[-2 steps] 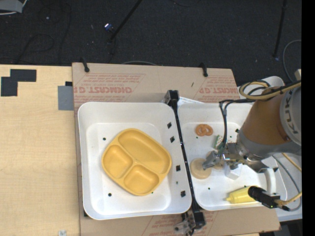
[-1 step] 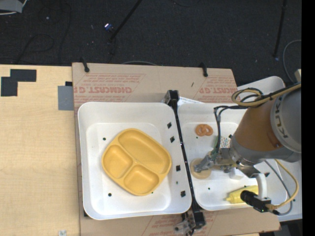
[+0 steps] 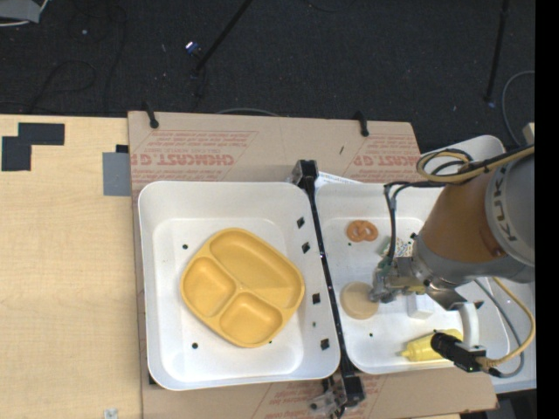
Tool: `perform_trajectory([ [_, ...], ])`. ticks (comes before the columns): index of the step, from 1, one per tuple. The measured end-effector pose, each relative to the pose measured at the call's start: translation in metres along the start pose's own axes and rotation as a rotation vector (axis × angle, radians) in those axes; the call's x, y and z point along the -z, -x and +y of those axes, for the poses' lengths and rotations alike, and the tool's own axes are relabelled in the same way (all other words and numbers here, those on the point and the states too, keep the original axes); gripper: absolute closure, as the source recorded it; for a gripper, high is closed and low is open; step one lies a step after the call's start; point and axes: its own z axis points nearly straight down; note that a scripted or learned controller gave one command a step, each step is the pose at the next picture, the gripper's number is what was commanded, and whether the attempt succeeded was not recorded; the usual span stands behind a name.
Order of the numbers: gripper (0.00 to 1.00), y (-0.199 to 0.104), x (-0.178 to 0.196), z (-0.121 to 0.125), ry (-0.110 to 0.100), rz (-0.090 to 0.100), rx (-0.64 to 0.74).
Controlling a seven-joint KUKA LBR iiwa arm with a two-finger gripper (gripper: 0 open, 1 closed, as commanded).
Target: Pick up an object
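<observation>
Tan round disc (image 3: 356,302) lies in the right bin (image 3: 371,346), near its left wall. My gripper (image 3: 384,285) is at the disc's right edge; can't tell if wide or narrow. Orange pretzel (image 3: 362,230) and yellow item (image 3: 419,349) share that bin. Yellow divided plate (image 3: 243,286) in left bin (image 3: 175,356).

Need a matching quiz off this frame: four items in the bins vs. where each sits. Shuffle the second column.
Things:
1. yellow divided plate
2. orange-brown pretzel-like piece
3. tan round disc
4. small yellow item

Places:
A. right-hand bin, by its near rim
B. left-hand bin, middle
C. right-hand bin, right beside the gripper
D. right-hand bin, far half, towards the divider

Pairs: 1-B, 2-D, 3-C, 4-A
</observation>
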Motion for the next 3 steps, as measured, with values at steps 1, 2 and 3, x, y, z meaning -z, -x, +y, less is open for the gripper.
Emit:
perform_trajectory([
  [1, 1.00, -0.004, 0.056, -0.008, -0.006, -0.004, 0.004],
  [2, 1.00, -0.007, 0.117, -0.011, -0.003, -0.004, 0.005],
  [3, 1.00, -0.006, 0.170, -0.010, -0.003, -0.004, 0.005],
])
